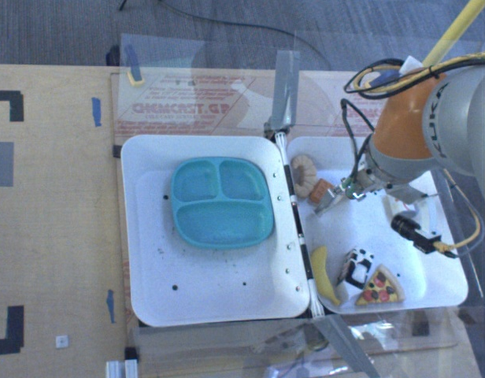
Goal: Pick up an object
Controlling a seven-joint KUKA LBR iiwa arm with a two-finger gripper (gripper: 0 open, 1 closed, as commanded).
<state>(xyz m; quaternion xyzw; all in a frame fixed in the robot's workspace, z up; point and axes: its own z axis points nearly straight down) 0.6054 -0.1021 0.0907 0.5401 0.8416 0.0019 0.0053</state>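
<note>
My gripper [331, 198] hangs low over the upper left part of the right bin [400, 250], reaching in from the right under the orange-banded wrist. Its tip is next to a small orange-red object [320, 187] and a beige ring-shaped pastry [304, 172] by the bin's left wall. Whether it touches the orange-red object I cannot tell. Nearer the front of the same bin lie a yellow banana [326, 276], a black-and-white toy [356, 268] and a pizza slice [381, 287].
The left bin [148, 274] holds a teal divided plate [222, 202] near its middle. A black plug on a yellow cable [411, 231] hangs over the right side of the right bin. Clear plastic sheets stand behind both bins.
</note>
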